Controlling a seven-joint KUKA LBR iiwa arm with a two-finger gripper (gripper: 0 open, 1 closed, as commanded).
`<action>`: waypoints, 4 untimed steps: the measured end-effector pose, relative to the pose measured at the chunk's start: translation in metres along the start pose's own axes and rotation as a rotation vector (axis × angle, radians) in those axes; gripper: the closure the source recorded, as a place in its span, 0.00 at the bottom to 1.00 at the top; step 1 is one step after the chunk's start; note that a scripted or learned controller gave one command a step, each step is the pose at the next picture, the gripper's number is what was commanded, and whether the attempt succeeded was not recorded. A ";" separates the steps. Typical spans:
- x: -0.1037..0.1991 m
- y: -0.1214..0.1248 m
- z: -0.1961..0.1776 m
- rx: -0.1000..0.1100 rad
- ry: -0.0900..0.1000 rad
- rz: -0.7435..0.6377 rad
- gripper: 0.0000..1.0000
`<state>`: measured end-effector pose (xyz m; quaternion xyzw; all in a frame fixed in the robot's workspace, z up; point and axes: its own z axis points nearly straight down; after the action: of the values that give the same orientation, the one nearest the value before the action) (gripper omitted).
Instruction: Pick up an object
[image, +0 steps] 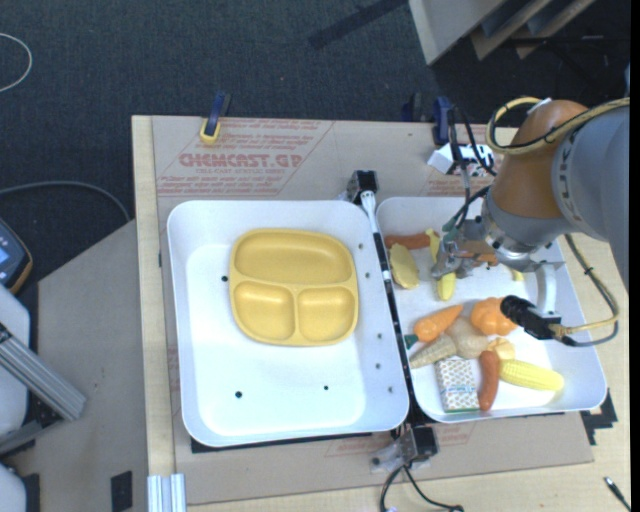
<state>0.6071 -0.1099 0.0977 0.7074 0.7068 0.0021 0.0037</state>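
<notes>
Camera view puts your claw (447, 262) low inside the right bin (590, 375), just above a small yellow piece (446, 288). Whether the claw is spread or pressed together you cannot tell from this angle, and nothing can be seen pinched in it.

Take that small yellow piece as your landmark and your likely target. To its left lies a pale yellow lemon-like piece (403, 267); above and left of it, a reddish-brown sausage shape (408, 241). Below it sits an orange carrot (438, 322), and further down-right the crowd: an orange fruit (487, 315), a beige piece (440, 348), a small printed box (459, 383), a second upright carrot (488, 378) and a corn cob (531, 376).

To do this well, centre over the landmark piece and come straight down with room on both sides; it stands apart from its neighbours, so it is a cleaner grab than the crowded cluster.

By count: two bins on the counter (250, 150), one yellow divided plate (295, 286) in the left bin (200, 400), two carrots, one of each other item
</notes>
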 end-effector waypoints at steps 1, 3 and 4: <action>-0.007 -0.006 -0.049 0.003 0.001 0.001 1.00; -0.010 0.006 -0.129 0.002 0.001 -0.002 1.00; 0.010 -0.038 -0.119 0.014 0.004 0.000 1.00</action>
<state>0.5678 -0.0997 0.2160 0.7073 0.7069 -0.0012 -0.0026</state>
